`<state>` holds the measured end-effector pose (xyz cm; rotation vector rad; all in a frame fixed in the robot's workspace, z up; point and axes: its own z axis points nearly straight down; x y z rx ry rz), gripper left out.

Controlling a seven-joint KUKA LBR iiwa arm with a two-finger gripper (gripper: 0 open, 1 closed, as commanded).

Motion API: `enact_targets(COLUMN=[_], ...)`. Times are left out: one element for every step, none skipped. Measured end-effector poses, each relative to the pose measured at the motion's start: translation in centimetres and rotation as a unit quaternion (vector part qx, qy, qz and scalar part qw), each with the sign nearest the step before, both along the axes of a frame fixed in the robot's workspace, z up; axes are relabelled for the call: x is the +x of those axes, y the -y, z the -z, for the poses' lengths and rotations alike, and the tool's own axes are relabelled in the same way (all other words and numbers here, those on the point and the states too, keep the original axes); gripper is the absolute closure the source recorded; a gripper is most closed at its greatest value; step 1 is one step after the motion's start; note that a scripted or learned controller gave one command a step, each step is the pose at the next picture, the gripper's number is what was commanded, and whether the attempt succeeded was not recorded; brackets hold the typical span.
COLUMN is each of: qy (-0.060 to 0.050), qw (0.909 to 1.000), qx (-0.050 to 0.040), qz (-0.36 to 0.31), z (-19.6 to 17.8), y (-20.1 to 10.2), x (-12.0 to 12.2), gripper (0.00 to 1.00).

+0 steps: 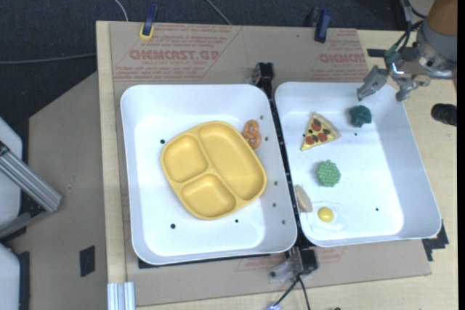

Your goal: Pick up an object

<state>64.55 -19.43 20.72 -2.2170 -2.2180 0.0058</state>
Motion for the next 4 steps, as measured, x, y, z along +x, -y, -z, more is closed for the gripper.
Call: enact_targets(qy=[0.0,0.001,0.003,0.006], qw=[1.0,1.0,1.0,1.0], qx=[0.0001,-0.0004,-0.0016,-0.002], qz=[0.0,0.0,0.0,0.0], z=[6.1,10.3,8.9,4.3], y=[0.3,0.5,0.6,1.1], x=[0.6,0.3,0.4,0.0], gripper=[0.0,0.0,1.0,1.0])
